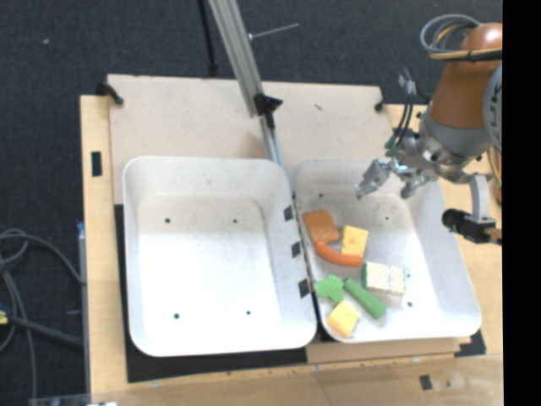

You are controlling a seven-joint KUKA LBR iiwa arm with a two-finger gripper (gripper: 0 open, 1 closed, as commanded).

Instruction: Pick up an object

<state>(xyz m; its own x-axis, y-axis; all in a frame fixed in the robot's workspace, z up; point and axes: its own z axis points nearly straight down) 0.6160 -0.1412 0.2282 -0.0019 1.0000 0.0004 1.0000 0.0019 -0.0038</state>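
Two white bins side by side on the counter [194, 117]; left bin [211, 252] with nothing in it to grab; right bin [439, 269] with a little heap of toys near its left side. Orange-brown block [320, 224] at the top of the heap; yellow block [354, 240] just beside it; orange carrot-like stick [338, 257] touching below them both. White dotted block [384, 277] to the right; green toy [351, 293] under the stick; second yellow block [343, 318] near the bottom rim.

Pincer [390, 178] up over the top edge of the right bin, well apart from the heap; two fingers spread apart, nothing between them.

Task hardly begun, going by this; no toy lifted, all lying in the bin. Left to do: pick one toy, come down over it, squeeze, lift. Toys packed close, so a slip or a bump looks likely.
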